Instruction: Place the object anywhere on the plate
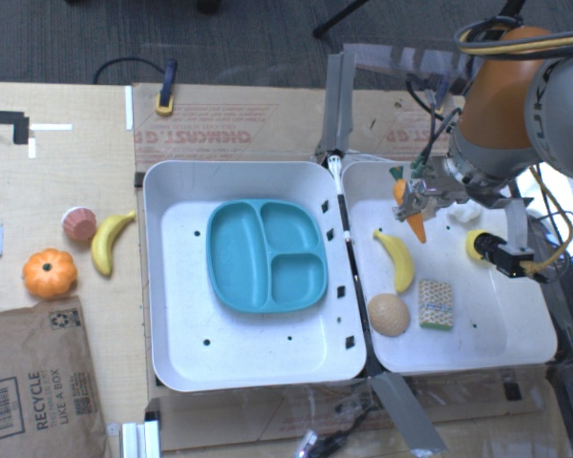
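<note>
Tool (415,201) grips an orange carrot (413,216) above the right bin (477,351), near a banana (397,260); the teal plate (266,255) sits in the left bin (172,284)

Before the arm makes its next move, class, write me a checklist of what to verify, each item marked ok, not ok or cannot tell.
1. Carrot between the claw fingers: ok.
2. Carrot lifted off the right bin floor: cannot tell.
3. Blue plate lies flat in the left bin: ok.
4. Plate compartments free to receive it: ok.
5. Carrot already on the plate: not ok.
6. Banana lies apart from the claw: ok.
</note>
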Action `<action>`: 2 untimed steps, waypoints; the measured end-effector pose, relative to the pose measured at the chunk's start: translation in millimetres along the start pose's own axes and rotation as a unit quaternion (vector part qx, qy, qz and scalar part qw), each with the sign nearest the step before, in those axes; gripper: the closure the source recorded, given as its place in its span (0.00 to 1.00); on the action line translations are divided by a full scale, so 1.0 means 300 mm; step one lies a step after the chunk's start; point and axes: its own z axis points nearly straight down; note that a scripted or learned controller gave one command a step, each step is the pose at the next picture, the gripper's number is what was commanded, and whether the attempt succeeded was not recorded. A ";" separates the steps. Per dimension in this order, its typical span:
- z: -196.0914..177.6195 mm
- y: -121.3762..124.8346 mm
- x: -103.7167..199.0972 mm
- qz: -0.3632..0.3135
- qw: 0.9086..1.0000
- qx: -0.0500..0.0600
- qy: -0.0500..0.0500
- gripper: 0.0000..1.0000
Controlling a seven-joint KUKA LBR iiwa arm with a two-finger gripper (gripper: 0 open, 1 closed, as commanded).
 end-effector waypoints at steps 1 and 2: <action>0.000 0.027 0.173 0.004 1.000 0.000 0.000 1.00; 0.002 -0.023 0.387 0.000 1.000 0.002 0.000 1.00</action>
